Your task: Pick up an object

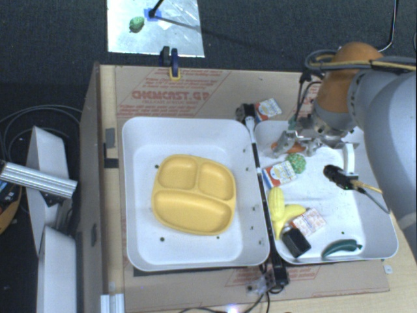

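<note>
The gripper (301,142) hangs low over the right bin (378,240), near its top left corner. I cannot tell how it is set. A green ball (297,162) lies just under it at 6 o'clock. At 9 o'clock, the left bin (140,175) holds a yellow tray (194,193).
</note>
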